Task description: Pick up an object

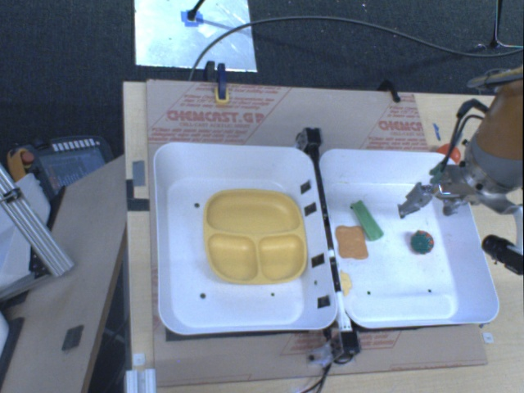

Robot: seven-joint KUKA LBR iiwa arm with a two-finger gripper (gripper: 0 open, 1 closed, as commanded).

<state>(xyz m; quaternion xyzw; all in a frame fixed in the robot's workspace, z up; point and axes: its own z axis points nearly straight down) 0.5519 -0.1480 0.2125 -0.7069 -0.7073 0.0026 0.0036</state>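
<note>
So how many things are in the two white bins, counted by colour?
Yellow: 2, the divided tray in the left bin and a small piece at the right bin's left edge
Green: 1, a stick
Orange: 1, a flat square
Teal: 1, a small ball
Total: 5

My fingers (pixel 427 196) are dull grey metal, hanging from my grey arm with its orange band (pixel 498 133), above two shallow white plastic bins (pixel 176 219) on a pale tan cardboard-covered surface (pixel 344 109) printed with red lettering. The left bin holds a pale yellow three-compartment plastic tray (pixel 252 234). The right bin holds a green flat plastic strip (pixel 366 219), an orange-tan square slab (pixel 351 241), a small teal round object with a reddish spot (pixel 422 241) and a pale yellow scrap (pixel 345 282).
</note>
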